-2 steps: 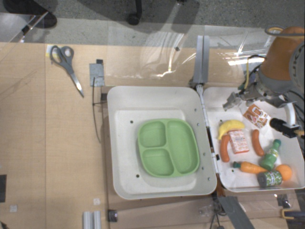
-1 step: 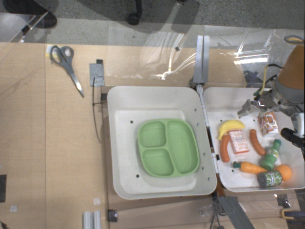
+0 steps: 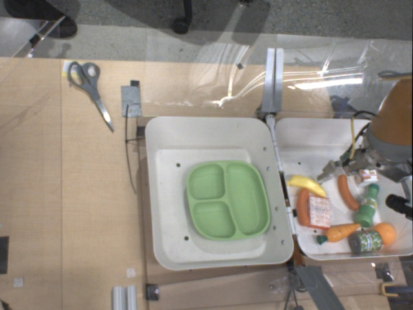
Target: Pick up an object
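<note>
Gripper [image 3: 353,165] hangs over the right bin [image 3: 303,134], approx above the gap between banana [image 3: 308,185] and sausage [image 3: 348,192]; can't tell how wide it's open or whether it has anything, since the wrist hides it. Pickable stuff is all in that bin: carrot [image 3: 342,232], bottle [image 3: 368,208], can [image 3: 366,241], orange [image 3: 385,232], packet [image 3: 319,212]. Things lie crowded, some touching, so I'd go for the banana or sausage, both nearest w/ bare floor beside them. Come straight down, close across the narrow width, not lengthwise, and lift slow to check the grip took.
</note>
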{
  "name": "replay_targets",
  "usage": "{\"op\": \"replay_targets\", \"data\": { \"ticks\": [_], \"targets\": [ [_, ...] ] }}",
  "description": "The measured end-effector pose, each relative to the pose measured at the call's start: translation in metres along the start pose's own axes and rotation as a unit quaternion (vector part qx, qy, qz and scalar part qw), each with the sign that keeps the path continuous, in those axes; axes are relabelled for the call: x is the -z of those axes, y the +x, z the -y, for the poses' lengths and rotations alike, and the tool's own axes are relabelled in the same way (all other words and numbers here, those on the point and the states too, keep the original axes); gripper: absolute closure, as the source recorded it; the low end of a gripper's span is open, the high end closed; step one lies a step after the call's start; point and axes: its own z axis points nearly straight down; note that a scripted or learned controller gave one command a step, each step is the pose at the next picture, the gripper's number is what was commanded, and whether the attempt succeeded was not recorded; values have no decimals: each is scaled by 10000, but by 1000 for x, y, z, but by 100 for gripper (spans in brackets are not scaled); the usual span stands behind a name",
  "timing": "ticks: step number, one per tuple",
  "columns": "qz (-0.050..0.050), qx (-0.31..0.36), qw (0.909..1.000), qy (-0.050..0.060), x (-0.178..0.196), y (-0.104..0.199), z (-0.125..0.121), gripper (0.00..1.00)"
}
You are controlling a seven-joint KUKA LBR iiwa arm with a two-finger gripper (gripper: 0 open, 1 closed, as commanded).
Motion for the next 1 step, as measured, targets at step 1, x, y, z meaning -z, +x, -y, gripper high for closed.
{"op": "replay_targets", "data": {
  "ticks": [1],
  "targets": [
    [-1,91,10000,9,-1,-12,38,0]
  ]
}}
